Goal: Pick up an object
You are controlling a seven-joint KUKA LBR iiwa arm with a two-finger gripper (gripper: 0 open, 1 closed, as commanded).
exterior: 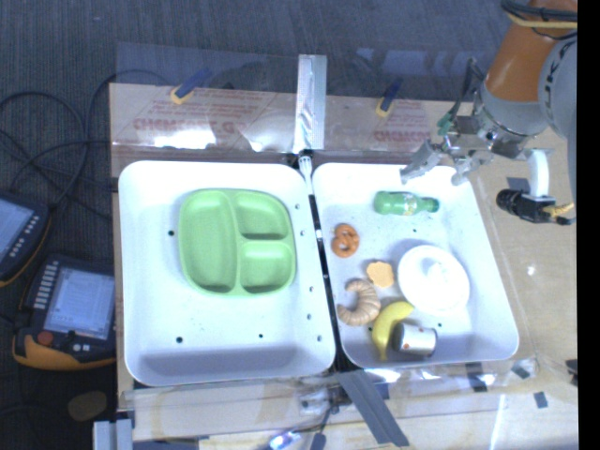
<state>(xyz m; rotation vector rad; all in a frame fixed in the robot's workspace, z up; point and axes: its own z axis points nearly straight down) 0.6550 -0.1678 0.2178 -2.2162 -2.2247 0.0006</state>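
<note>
My gripper (437,165) hangs open over the far edge of the right bin (487,251), its two fingers spread with nothing between them. Just below it lies a green bottle (405,202) on its side. Further down the bin sit a pretzel (345,240), an orange chip-like piece (380,274), a white round lid (432,277), a croissant (360,302), a yellow banana (385,324) and a silver can (413,339).
The left bin (150,251) holds a green divided tray (236,240). A clear plastic sheet (234,111) lies behind the bins. Cables and a handheld pendant (66,307) lie on the floor at left.
</note>
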